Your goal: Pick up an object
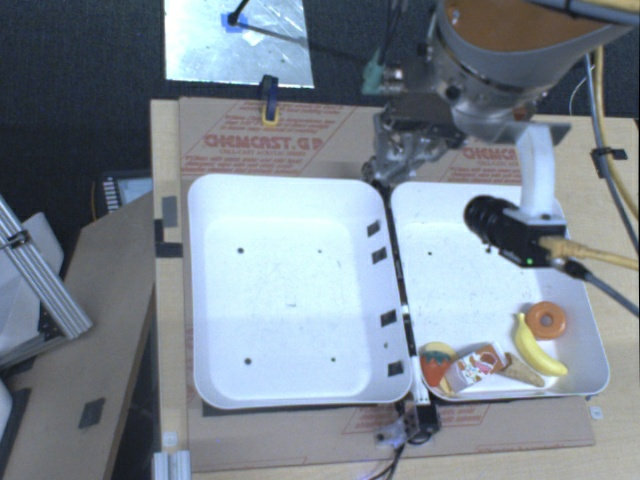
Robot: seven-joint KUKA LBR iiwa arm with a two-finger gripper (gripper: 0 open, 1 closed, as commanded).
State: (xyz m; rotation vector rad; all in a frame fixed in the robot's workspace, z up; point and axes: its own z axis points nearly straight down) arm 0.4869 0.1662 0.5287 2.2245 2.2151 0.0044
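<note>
**Five small items lie in the right bin's near corner, with the tool at the far rim**

Nearest the camera, along the front wall of the right bin [575, 298], five small items are clustered. Counted from the divider outward, there is one red-orange round piece [436, 364], one small red-and-white packet [474, 367] lying flat just beside it, one tan cone-shaped piece [523, 371] touching the packet's outer end, one yellow banana [534, 346] curving up behind the cone, and one orange ring like a doughnut [546, 319] just beside the banana's upper end. All five rest on the bin floor, near each other and well apart from the arm.

Two shallow white bins sit side by side on the counter [110, 298]. The left bin [200, 268] shows a bare floor with a few dark specks. Four dark clips [381, 286] run along the seam between the bins.

One grey arm with an orange band [520, 13] reaches in from the upper right. Its tool [400, 158] hangs over the far rim where the two bins meet, well apart from the cluster. Its fingers are too dark and tangled against the cardboard to tell whether they are spread or closed, and nothing is visible between them. One black cylindrical unit [505, 230] on a white bracket juts over the right bin's far half.

Beyond the bins lie one printed cardboard sheet [260, 138], one yellow clamp [270, 103] and one shiny metal plate [238, 26].
</note>
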